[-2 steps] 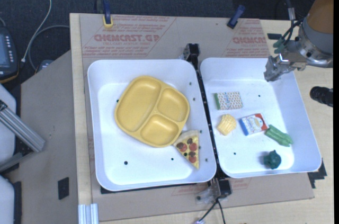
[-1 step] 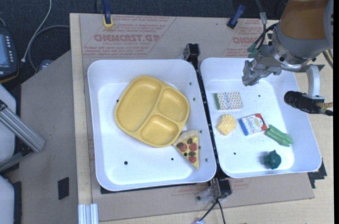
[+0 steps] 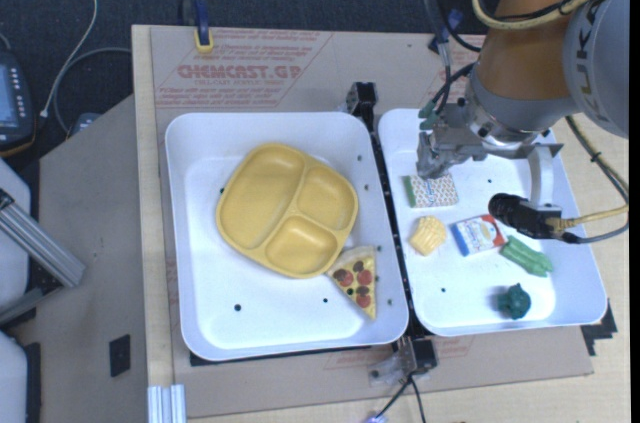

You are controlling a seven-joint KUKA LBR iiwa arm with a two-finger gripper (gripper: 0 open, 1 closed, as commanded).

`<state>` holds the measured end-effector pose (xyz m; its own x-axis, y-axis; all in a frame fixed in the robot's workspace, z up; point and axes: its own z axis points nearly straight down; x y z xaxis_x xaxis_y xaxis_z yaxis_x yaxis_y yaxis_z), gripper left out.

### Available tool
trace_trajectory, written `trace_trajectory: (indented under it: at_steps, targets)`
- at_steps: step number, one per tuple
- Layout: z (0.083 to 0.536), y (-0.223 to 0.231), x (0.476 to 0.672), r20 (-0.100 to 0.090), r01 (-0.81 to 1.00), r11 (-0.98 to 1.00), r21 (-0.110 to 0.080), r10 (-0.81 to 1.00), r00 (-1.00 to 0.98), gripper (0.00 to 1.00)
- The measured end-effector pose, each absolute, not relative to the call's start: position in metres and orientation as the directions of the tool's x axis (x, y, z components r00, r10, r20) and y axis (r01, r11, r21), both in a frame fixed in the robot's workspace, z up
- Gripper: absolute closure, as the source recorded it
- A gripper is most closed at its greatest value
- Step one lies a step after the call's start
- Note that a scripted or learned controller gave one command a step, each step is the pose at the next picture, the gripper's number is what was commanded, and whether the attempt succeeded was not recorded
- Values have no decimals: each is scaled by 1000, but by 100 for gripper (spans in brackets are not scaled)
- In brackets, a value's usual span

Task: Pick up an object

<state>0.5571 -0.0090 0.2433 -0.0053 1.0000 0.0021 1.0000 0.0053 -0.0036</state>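
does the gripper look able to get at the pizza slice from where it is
Probably yes. The pizza slice lies flat in the left bin, beside the yellow plate, with nothing on top. The gripper hangs over the right bin and would have to cross the divider.

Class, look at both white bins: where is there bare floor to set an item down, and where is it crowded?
Left bin: bare strips left of and below the yellow divided plate, up to the pizza slice toy. Right bin: a bare patch at its near left corner, below the corn toy. Crowded around the gripper and the dotted card.
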Motion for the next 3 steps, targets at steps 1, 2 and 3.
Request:
trace_trajectory:
  at_steps: [1, 2, 3]
  targets:
    - [243, 38, 541, 1, 1000, 5, -3, 1000, -5, 100]
    - [237, 91, 529, 1, 1000, 5, -3, 1000, -5, 100]
    - [217, 89, 528, 0, 1000, -1, -5, 1000, 1, 100]
